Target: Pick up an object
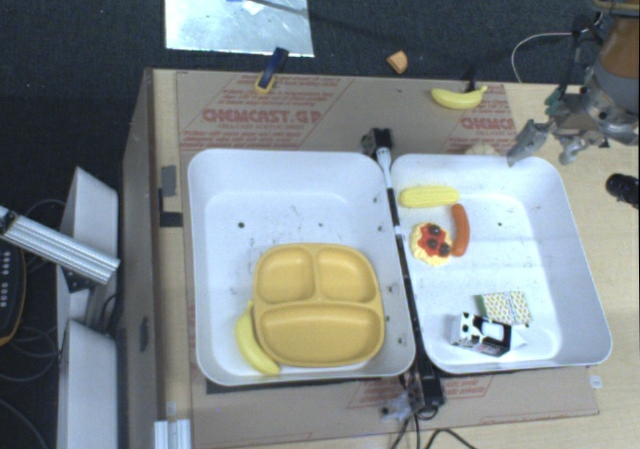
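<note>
The gripper (552, 140) hangs spread open and empty over the right bin's (572, 237) far right corner, presumably staged clear of the hot dog (460, 229) near the bin's far edge.

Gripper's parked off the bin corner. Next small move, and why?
Probably swing the gripper left and toward the camera, over the right bin, and stop above the hot dog. The gripper hangs outside the bin's far right corner with nothing between its open fingers. The hot dog lies mostly apart, though it touches the small pizza near its lower end.
</note>
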Robot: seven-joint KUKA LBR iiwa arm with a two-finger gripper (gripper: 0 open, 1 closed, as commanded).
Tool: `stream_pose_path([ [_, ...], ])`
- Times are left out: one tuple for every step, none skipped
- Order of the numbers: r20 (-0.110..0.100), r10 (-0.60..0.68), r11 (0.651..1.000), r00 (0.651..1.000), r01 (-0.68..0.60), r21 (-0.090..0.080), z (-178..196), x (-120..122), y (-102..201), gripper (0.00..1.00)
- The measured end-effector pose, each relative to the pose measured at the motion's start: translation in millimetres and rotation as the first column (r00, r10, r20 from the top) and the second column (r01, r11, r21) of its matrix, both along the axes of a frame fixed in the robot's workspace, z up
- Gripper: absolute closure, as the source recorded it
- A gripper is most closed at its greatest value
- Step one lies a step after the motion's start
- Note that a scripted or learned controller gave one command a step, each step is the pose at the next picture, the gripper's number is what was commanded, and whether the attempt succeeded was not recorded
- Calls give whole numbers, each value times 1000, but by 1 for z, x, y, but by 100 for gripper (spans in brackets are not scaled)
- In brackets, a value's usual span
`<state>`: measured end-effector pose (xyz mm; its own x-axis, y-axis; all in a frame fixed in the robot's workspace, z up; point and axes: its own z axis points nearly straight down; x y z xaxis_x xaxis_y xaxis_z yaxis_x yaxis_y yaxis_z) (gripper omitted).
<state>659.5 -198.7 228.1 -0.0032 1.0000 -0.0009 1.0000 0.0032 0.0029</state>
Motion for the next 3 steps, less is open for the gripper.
stream_pose_path([
  [-2, 3, 1000, 1000, -3, 2, -60, -10, 49, 0],
  [-4, 2, 1000, 1000, -2, 2, -132, -22, 78, 0],
  [2, 3, 1000, 1000, -3, 0, -120, -20, 77, 100],
])
